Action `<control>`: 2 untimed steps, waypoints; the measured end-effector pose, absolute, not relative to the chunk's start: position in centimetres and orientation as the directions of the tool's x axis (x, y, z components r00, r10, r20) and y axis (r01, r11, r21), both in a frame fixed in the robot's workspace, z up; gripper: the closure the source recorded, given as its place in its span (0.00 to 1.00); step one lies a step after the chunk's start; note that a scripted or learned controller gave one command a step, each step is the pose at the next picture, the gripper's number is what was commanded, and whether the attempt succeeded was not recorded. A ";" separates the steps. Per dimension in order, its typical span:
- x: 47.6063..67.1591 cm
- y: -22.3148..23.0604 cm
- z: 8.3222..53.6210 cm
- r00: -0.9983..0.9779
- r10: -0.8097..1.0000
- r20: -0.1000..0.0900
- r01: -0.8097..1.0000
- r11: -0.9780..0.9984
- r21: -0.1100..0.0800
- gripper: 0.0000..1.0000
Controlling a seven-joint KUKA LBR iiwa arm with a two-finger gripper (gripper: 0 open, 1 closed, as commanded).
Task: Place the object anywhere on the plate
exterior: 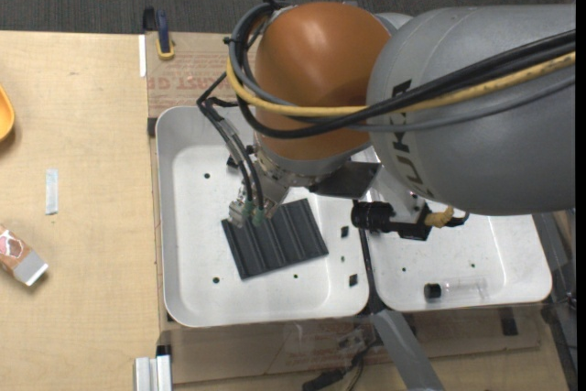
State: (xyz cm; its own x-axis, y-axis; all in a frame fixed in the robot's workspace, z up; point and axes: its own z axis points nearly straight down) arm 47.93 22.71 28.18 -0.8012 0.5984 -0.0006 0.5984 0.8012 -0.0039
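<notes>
Bench (73, 124) was tan wood; grey carpet behind. Ribbed plate (279, 240) lay in left bin (183, 288). Gripper (249, 213) fingers' state: can't tell.

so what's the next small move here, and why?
Probably a short straight lift. The end effector sits low at the top-left corner of the dark ridged plate in the left bin, with the arm covering much above it. Raising it slightly would show whether anything is actually held before placing.

Dark ribbed plate (276, 239) — flat, left bin (183, 224).
</notes>
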 end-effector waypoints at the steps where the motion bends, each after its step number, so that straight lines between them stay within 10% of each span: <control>1: 48.0 22.6 29.0 -0.801 0.598 -0.002 0.598 0.801 -0.005 1.00; 2: 47.8 22.7 22.2 -0.603 0.798 0.000 0.798 0.603 -0.005 1.00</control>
State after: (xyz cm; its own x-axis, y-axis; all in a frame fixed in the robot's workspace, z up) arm 47.75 22.75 22.22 -0.6028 0.7979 0.0000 0.7979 0.6028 -0.0053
